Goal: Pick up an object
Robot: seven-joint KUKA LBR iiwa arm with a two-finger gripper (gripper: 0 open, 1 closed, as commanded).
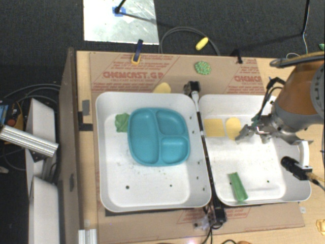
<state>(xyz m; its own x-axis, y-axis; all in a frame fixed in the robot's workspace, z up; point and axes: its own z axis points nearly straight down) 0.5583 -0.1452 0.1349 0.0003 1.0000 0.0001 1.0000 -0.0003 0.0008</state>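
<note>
The right bin (264,192) holds a pale yellow square piece (215,127), a rounded yellow piece (232,127) beside it, and a green block (237,186) near the front wall. My gripper (255,134) hangs low over this bin, just right of the rounded yellow piece. Its fingers stand apart, with only white bin floor between them. In the left bin (152,197) lies a blue divided plate (158,136), with a small green leafy item (122,122) at its left edge.
Behind the bins, on the cardboard sheet (127,75), lie a yellow item (162,89) and a green round item (203,67). A small dark fitting (193,89) sits at the top of the divider between the bins. Cables trail beyond the bench.
</note>
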